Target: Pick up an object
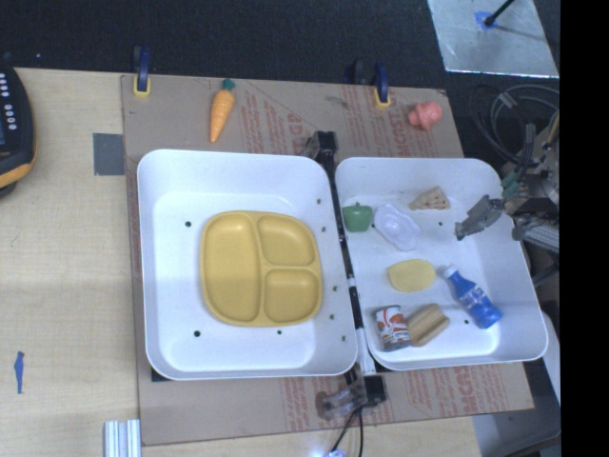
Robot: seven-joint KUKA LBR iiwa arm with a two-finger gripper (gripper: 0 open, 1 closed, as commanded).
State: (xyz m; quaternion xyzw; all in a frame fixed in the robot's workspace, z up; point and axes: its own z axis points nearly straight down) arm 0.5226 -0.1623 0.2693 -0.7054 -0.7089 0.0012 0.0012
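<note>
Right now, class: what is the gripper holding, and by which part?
Nothing. The gripper hangs over the right bin, fingers apart, with nothing between them.

right bin (514,350) crowded with 7 small items, narrow gaps, yellow tray (260,267) fills left bin (162,255) centre

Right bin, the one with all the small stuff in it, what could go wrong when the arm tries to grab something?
The can and the tan block lie touching, so the gripper might catch both or nudge one aside. The blue bottle sits close to the right bin's wall, which may leave little room for a finger. The clear object is hard to make out and may be misjudged.
</note>
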